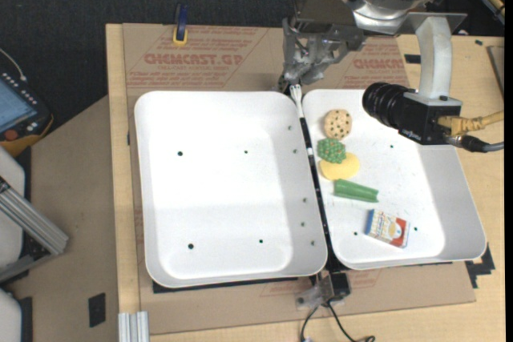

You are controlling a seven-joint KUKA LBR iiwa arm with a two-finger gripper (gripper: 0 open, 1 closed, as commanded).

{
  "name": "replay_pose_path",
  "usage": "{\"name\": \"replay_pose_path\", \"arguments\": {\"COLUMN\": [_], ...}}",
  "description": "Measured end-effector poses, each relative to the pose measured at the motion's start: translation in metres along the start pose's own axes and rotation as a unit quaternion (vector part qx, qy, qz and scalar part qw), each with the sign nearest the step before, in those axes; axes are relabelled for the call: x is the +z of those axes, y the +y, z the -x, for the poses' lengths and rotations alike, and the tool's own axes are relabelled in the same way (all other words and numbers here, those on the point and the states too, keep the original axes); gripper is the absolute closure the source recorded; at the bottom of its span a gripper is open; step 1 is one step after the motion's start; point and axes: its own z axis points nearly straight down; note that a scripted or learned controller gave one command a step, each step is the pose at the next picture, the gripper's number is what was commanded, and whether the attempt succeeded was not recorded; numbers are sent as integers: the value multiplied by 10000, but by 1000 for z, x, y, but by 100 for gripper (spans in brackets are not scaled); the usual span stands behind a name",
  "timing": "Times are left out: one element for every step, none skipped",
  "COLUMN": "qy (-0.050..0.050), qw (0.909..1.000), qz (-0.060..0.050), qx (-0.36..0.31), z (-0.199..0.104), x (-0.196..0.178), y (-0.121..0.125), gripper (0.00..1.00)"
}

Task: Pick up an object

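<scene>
My gripper (295, 81) hangs over the far end of the seam between the two bins, its dark metal fingers pointing down close together with nothing seen between them. In the right bin (449, 196) lie a round speckled cookie (338, 123), a green knobbly piece (331, 149), a yellow flat piece (341, 167), a green stick-shaped object (355, 191) and a small blue, white and red carton (388, 228). All of them lie nearer the camera and to the right of the gripper, the cookie being closest to it.
The left bin (216, 180) lies beside the right one on a cardboard sheet (224, 52). A black cylindrical camera on a white bracket (401, 112) overhangs the right bin's far side. A blue-and-yellow clamp (181, 28) stands at the cardboard's far edge.
</scene>
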Motion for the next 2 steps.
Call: {"name": "replay_pose_path", "arguments": {"qy": [4, 7], "qw": [10000, 10000], "qz": [14, 28], "qx": [-6, -10], "z": [-1, -1], "x": [-10, -21], "y": [0, 1], "gripper": [100, 100]}}
